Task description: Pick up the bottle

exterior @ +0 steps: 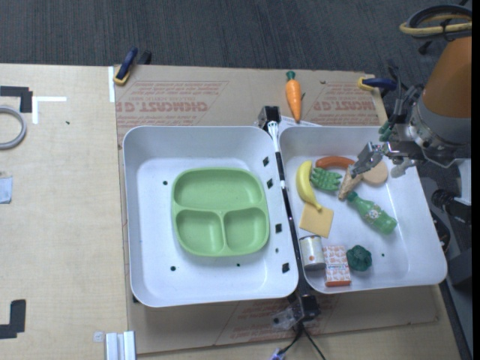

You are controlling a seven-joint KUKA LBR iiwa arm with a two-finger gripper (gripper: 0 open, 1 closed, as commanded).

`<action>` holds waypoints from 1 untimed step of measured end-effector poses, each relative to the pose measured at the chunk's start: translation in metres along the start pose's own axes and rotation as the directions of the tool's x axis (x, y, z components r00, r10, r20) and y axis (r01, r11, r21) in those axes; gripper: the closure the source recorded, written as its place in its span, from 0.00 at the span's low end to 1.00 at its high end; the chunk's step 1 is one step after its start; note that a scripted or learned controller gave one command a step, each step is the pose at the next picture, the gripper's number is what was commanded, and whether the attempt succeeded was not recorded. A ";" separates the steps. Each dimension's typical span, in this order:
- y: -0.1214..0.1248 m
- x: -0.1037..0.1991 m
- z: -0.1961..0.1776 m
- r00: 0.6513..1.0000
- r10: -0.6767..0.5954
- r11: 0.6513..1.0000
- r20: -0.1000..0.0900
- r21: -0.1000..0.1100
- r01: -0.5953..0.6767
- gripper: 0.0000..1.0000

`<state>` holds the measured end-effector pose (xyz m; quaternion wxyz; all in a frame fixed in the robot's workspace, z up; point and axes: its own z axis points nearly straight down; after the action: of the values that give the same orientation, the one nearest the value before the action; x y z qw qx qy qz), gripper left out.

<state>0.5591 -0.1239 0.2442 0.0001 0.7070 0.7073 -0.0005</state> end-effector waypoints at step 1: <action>-0.005 -0.030 0.124 0.995 -0.100 0.995 0.000 0.000 0.100 0.00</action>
<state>0.5537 -0.1539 0.1204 0.0002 0.6707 0.7417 -0.0003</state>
